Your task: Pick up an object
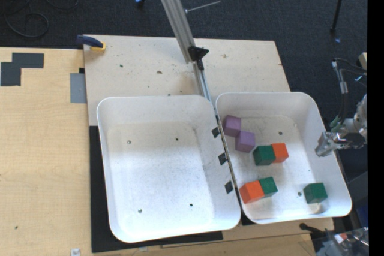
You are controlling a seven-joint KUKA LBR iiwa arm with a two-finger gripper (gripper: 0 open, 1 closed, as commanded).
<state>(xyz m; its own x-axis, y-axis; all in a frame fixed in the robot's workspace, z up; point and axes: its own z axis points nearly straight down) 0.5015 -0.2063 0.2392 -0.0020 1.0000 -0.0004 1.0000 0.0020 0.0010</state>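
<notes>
Down at the lower right, a green block [315,192] sits in the right bin [300,100], nothing grabbed yet, gripper [333,142] off at the right edge, grip unclear.

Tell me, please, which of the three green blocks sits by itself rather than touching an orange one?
The green block in the right bin's near-right corner; the other two green blocks each adjoin an orange block.
</notes>
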